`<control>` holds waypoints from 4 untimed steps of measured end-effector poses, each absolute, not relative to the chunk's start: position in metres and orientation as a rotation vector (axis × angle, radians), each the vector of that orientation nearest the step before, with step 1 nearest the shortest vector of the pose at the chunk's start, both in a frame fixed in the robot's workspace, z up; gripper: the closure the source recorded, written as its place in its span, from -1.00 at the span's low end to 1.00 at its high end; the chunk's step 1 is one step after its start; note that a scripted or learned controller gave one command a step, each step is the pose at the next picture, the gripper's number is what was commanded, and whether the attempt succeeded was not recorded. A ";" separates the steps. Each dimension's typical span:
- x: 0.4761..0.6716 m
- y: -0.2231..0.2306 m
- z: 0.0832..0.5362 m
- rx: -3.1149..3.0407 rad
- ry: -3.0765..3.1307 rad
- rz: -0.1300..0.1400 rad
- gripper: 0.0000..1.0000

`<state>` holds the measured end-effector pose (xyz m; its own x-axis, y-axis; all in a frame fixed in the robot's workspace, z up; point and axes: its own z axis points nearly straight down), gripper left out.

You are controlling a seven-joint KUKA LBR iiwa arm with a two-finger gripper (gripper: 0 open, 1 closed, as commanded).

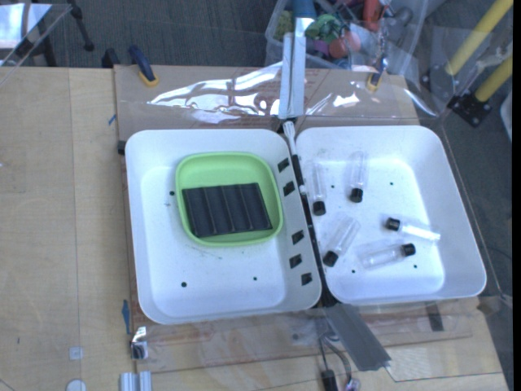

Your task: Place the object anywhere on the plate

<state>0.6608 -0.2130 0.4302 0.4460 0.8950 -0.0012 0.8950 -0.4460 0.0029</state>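
Two white bins sit side by side on a wooden bench. The left bin holds a green plate with rounded corners, lying flat near the bin's middle. A black ribbed insert lies on the plate and covers most of its floor.

The right bin holds five clear vials with black caps, all lying on their sides, all apart from the plate.
- One vial lies near the bin's left wall, cap toward the near edge.
- A second vial lies just right of it, also with its cap toward the near edge.
- A third vial lies tilted below these, cap down and left.
- A fourth vial lies further right, cap pointing left.
- A fifth vial lies just below the fourth, cap pointing right, close to it; whether they touch I cannot tell.

Small black clips run along the wall where the bins meet. Which vial is the task's object cannot be told; none of them is on the plate.

Behind the bins a crinkled clear sheet lies on the bench, with a blue clamp at its left end. Beyond it stands a clear box of coloured toys, and a yellow rod slants at the upper right.

The gripper's state cannot be told from this view.
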 end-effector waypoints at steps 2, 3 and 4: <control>0.661 -0.213 0.430 2.669 1.652 0.001 -1.00; 0.661 -0.213 0.430 2.669 1.652 0.001 -1.00; 0.661 -0.213 0.430 2.669 1.652 0.001 -1.00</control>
<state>0.6608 -0.2130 0.4302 0.4461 0.8950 -0.0012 0.8950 -0.4461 0.0029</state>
